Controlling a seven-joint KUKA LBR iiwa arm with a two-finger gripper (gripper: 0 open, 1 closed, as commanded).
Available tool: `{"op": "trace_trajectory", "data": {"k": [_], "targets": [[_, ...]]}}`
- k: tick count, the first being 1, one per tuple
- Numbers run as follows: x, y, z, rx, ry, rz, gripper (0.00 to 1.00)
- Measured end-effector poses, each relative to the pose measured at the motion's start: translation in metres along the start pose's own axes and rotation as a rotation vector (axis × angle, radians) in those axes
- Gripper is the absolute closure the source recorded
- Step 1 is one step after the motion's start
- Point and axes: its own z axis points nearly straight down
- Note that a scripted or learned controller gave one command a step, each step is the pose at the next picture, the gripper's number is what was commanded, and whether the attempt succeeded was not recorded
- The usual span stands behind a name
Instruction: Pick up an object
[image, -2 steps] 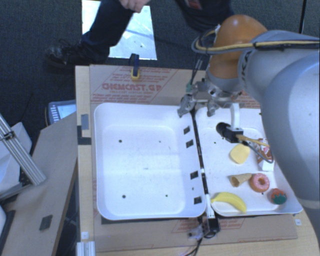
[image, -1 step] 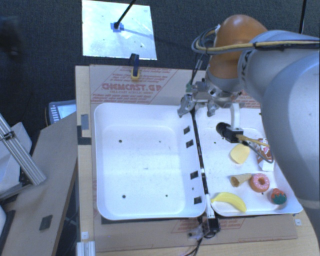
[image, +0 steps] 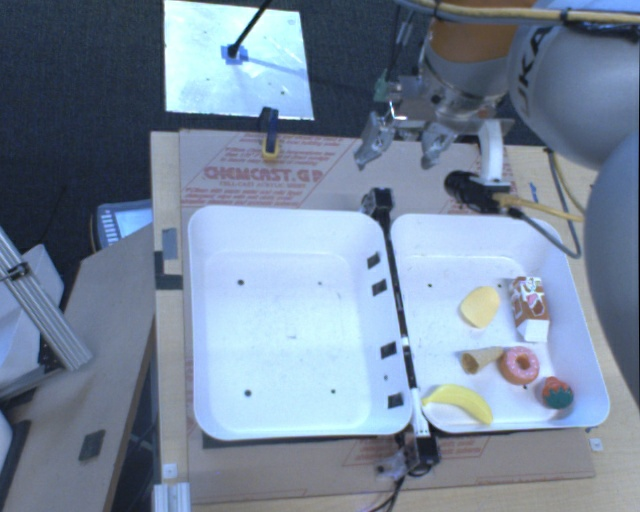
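Both bins (image: 290, 225) white; banana (image: 460, 403) yellow; doughnut (image: 519, 365) pink-iced; chip (image: 480, 306) pale yellow; cone (image: 481, 358) tan; cake slice (image: 529, 307) red-brown and white; strawberry (image: 557, 393) red with green; arm (image: 570, 70) grey, orange-banded.

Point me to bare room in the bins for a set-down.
Left bin: whole floor bare, bordered by the centre divider. Right bin: upper-left floor free, above the chip. Crowded lower right: carton, cone, donut, strawberry, banana.

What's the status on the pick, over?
Gripper open, raised beyond the bins, holding nothing. Banana, donut and other toys in right bin, untouched. Nothing in the way.
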Motion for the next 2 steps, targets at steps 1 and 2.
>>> {"op": "trace_trajectory", "data": {"k": [1, 2], "targets": [[0.000, -0.009, 0.168, 0.033, -0.004, 0.010, 0.00], [0.001, -0.004, 0.147, 0.016, -0.003, 0.007, 1.00]]}}
